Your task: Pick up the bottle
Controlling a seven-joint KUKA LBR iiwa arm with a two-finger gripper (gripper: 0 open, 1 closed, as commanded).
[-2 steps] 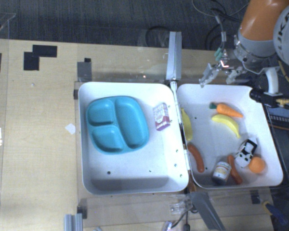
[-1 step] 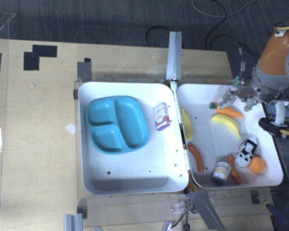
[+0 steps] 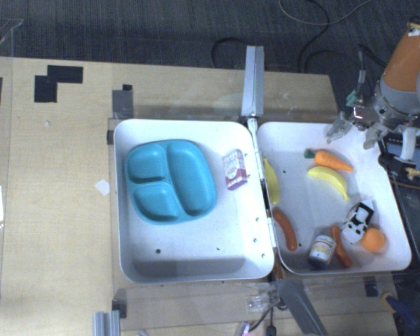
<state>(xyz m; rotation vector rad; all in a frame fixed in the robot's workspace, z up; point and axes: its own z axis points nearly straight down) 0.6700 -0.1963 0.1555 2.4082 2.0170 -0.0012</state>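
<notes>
The bottle (image 3: 323, 250) stands at the near edge of the right bin (image 3: 392, 187), squeezed between a sausage (image 3: 285, 229) on its left and a second sausage (image 3: 340, 247) on its right. The tool (image 3: 353, 130) hangs over the bin's far right corner with its fingers spread wide and nothing between them, well apart from the bottle. This looks like the approach step, with no grasp begun. The next move calls for crossing the bin toward the near edge, centring above the bottle and descending without catching its neighbours.

Robotics lab: wooden bench (image 3: 56, 187), two white bins (image 3: 189, 268), loose cables (image 3: 315, 12), carpet floor (image 3: 126, 12).
</notes>
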